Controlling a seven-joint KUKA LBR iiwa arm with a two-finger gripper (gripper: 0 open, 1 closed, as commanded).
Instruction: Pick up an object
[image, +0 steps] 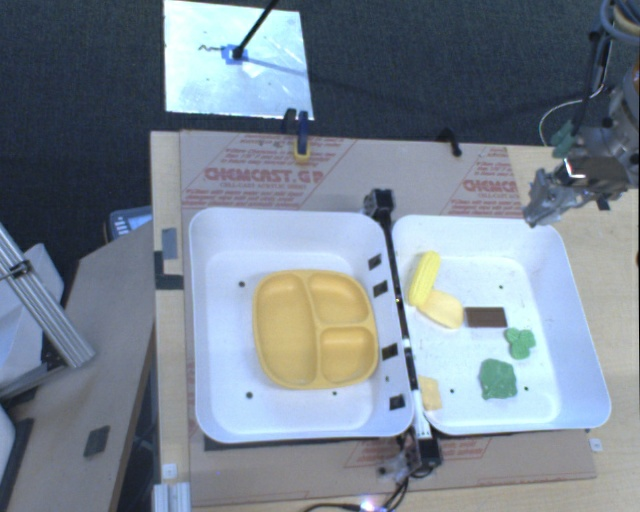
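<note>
Dark carpet surrounds a wooden desk topped with a clear sheet printed in red lettering, and on it two shallow white bins sit side by side, touching along a black clipped seam. Over in the left white bin lies a yellow plastic divided tray, three compartments, right of the bin's middle. A silvery square plate lies on the carpet beyond the desk, and a grey metal rail pokes in at the left edge.

Now the right white bin: a yellow ribbed corn cob toy near the seam, touching a pale yellow rounded piece just below it. Beside that, a flat brown rectangular block. Further right, a small green leafy toy, and below it a bigger green lumpy toy. A little yellow wedge tucks against the seam at the bin's near left corner.

The grey metal hand hangs over the far right corner of the right bin, beside its rim, with cables looping behind; the arm is cut off by the frame's edge. Its fingers blur into the mechanism, so whether it is released or clenched I cannot tell. Nothing shows between them. Every object lies well apart from the hand, down and to the left of it; the brown block and the small green toy are nearest.
</note>
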